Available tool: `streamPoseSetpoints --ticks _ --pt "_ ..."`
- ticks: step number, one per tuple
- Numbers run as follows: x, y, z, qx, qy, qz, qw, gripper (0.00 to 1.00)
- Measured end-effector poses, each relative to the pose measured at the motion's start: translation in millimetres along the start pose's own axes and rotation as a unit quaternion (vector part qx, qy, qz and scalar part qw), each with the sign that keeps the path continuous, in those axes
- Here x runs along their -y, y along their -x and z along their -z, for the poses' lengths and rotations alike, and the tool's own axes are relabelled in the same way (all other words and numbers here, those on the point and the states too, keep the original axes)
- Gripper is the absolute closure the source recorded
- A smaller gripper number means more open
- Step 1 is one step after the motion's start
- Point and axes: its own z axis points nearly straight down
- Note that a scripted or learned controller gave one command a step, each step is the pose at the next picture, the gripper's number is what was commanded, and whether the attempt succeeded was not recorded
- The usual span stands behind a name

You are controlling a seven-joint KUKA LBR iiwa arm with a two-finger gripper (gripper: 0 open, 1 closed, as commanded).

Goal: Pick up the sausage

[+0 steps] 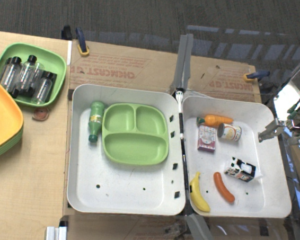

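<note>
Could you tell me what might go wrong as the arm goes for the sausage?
The sausage lies close beside the banana, and the small black-and-white carton sits just above it, so the fingers may clip or grab a neighbour. It is thin and lies at a slant, so a poorly aligned close could roll it away.

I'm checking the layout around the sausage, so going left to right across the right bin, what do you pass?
Banana → pink carton → sausage → black-and-white carton. The carrot and can overlap these in that direction, so they're left out.
</note>
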Motion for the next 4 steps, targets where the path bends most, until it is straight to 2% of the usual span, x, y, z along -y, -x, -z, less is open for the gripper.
streamPoseSetpoints --ticks 1,2,3,4 --pt "-0.3 0.4 7.9 0.000 -0.001 0.001 1.0000 1.00" --pt "27.3 35.9 17.0 0.001 0.001 -0.135 0.9909 1.00" --pt "-0.8 28.3 54.8 0.001 0.000 -0.184 0.9829 1.00" --pt "35.4 17.6 111.0 0.001 0.000 -0.333 0.9430 1.00"
